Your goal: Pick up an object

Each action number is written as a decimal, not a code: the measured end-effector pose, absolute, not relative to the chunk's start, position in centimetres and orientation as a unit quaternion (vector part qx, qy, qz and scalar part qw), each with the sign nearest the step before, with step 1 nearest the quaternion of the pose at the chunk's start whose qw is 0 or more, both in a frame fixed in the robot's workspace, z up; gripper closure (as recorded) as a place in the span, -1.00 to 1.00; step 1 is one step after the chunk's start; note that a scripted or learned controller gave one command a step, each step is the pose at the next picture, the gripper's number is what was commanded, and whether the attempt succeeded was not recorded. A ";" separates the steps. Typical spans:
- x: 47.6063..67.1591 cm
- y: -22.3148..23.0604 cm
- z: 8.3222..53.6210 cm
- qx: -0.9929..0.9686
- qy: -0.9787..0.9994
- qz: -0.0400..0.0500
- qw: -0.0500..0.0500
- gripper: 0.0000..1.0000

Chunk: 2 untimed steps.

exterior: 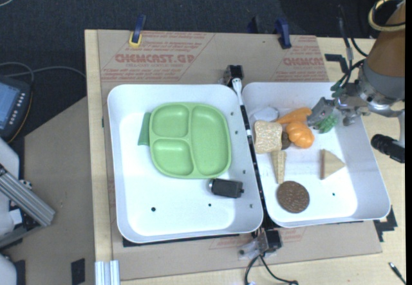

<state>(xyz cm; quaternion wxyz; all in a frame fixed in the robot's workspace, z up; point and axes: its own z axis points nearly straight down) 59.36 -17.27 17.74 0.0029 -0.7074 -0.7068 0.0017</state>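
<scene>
My gripper [329, 112] hangs over the back right part of the right bin [360, 203], the arm coming in from the right edge. A small green item [327, 124] lies right at its tip; whether it is held cannot be made out. Just left of it lie an orange carrot-like piece [293, 115] and a round orange piece [300, 136]. Further left are a tan porous block [267, 136] and a whitish lump [266, 113]. Nearer the front lie a pale cone [279, 165], a tan wedge [331, 163] and a brown disc [293, 197].
The left bin [129, 148] holds a green divided plate [190, 139] and a small black block [226, 188] in front of it. A raised divider [248, 142] runs between the bins. Clamps [136, 33] sit on the cardboard at the back.
</scene>
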 end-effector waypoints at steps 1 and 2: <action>59.3 -16.8 13.4 -0.707 -0.707 0.001 0.002 -1.00; 59.5 -16.8 9.9 -0.707 -0.707 -0.002 -0.004 -1.00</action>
